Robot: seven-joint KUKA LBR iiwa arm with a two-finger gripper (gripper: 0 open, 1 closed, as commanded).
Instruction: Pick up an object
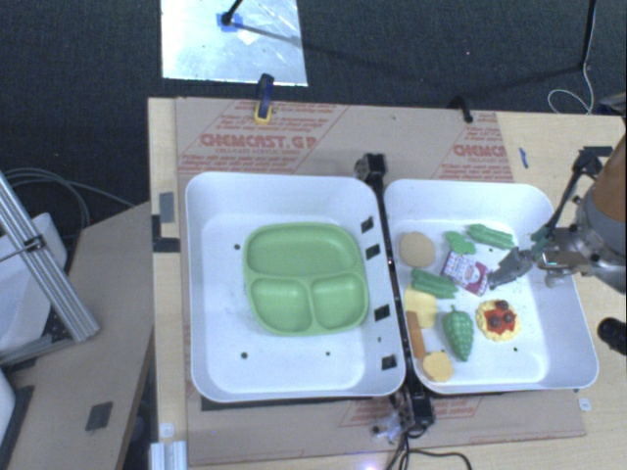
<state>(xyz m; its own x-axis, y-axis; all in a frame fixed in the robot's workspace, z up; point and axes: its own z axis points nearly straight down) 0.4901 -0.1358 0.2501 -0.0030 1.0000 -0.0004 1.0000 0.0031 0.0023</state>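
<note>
just beside jaws [510, 267], purple packet [465, 271], untouched

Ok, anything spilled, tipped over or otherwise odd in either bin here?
Nothing stands out. The green divided plate lies flat in the left bin. The toy foods lie loosely grouped in the right bin, none over the rim. The gripper hovers beside the purple packet.

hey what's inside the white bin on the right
The right bin holds toy food: a tan round piece, green pods, a purple packet, a small pizza, a yellow block. The gripper hides the spot beneath it.
</note>
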